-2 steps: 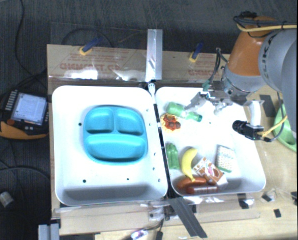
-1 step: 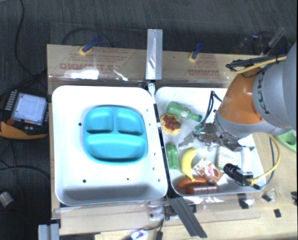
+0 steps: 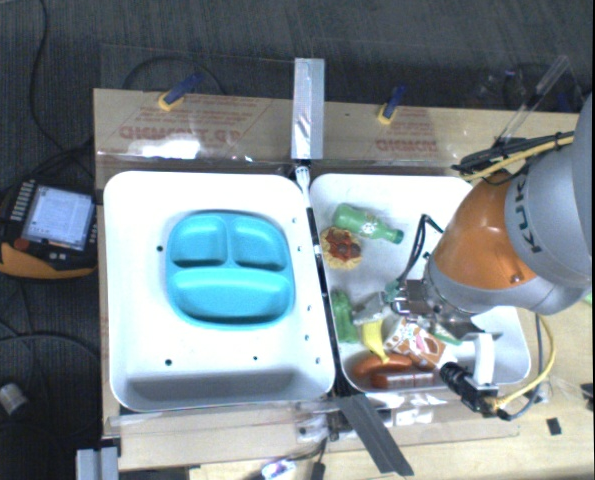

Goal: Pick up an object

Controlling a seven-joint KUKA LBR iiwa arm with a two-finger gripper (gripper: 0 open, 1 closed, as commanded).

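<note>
A small packet with red and white print [image 3: 414,341] lies directly under the gripper [image 3: 409,313], in the near part of the right bin [image 3: 497,358]. Its long axis runs roughly across the view, tilted slightly down toward the right, with its left end meeting the yellow banana [image 3: 374,340]. Whether the gripper is touching or clasping the packet cannot be told, since the wrist hides the fingertips, so their spread cannot be told either.

Just left of the gripper, the banana stands nearly upright in the picture, curving from beside the gripper down toward the bin's near edge. Below the gripper and the packet, a red-brown sausage [image 3: 382,372] lies with its long axis across the view, along the near wall. Further left of the gripper, a green item [image 3: 343,314] rests against the wall that divides the bins, its length running toward the far side.

Above and left of the gripper, well apart from it, a green bottle [image 3: 367,224] lies on its side, neck pointing right and slightly down. Beside it, a round piece with red and yellow topping [image 3: 342,247] sits near the dividing wall.

The grey arm with its orange band [image 3: 482,243] rises to the right of the gripper. Far to the left, in the left bin [image 3: 137,368], a blue divided tray [image 3: 230,267] lies flat.
</note>
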